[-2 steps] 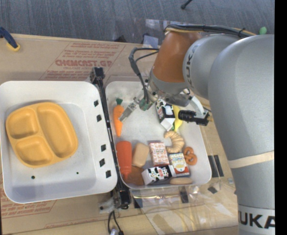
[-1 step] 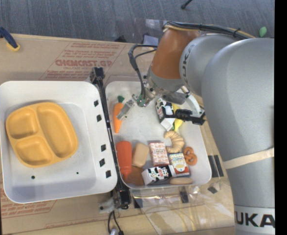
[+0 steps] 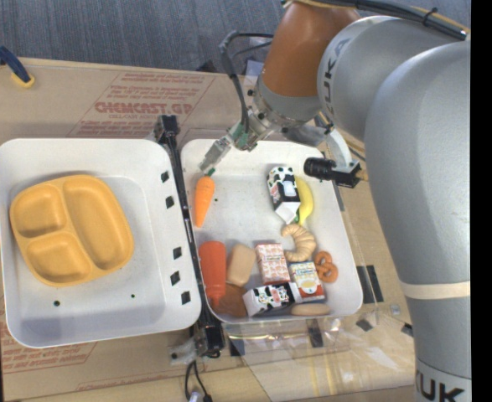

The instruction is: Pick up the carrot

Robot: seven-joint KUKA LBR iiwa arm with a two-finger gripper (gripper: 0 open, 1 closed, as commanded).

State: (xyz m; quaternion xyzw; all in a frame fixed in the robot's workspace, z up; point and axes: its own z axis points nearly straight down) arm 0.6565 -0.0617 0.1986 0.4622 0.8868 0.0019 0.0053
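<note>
Two shallow white bins sit side by side on a cardboard-covered worktop [image 3: 145,99]. Left bin [image 3: 28,308] holds a yellow divided plate [image 3: 69,227], three compartments, lying flat toward the bin's left side. Right bin [image 3: 350,279] carries the clutter: carrot [image 3: 203,199] lies along the bin's left wall in the far half, orange body pointing near, green stub at its far end. Well right of it, a cow-patterned milk carton [image 3: 282,184] with a banana [image 3: 305,201] just beside it on the right. Near half of the bin: a red-orange cylinder [image 3: 213,268] against the left wall, a tan block [image 3: 240,265] touching it, a pink carton [image 3: 271,261], a croissant [image 3: 300,241], a pretzel [image 3: 325,266], a second small cow-patterned carton [image 3: 268,297] and an orange-labelled carton [image 3: 307,281] by the near wall. The arm [image 3: 413,141] reaches in from the right, orange band above the wrist. The jaws [image 3: 209,162] hang over the far-left corner of the right bin, tips just above the carrot's green end; nothing is between them, and whether they are apart or together cannot be told at this angle.
</note>
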